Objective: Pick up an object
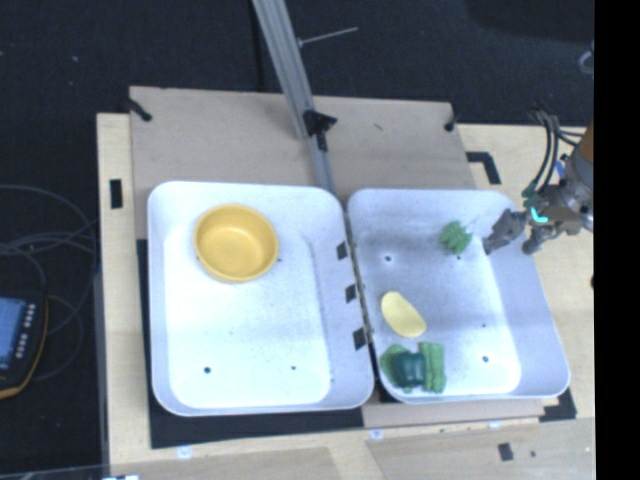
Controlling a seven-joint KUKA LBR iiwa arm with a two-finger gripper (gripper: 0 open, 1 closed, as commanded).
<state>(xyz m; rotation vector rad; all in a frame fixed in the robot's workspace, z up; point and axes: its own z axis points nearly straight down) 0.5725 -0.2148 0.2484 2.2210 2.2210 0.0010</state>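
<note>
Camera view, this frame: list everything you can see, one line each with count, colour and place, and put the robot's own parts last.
Bins: 2, white, side by side on the bench.
Bowl: 1, yellow, upper left part of the left bin.
Small leafy piece: 1, light green, upper part of the right bin, near its right wall.
Oval piece: 1, pale yellow, left-middle of the right bin.
Dark piece: 1, dark green, bottom left of the right bin.
Ridged piece: 1, lighter green, right beside the dark piece; contact cannot be told.
Metal rail: 1, grey, slanting from the top edge down to between the bins.
Handheld device: 1, black and orange with a blue screen, far left.
Gripper: 1, dark grey, at the right bin's upper right rim, holding nothing visible.
</note>
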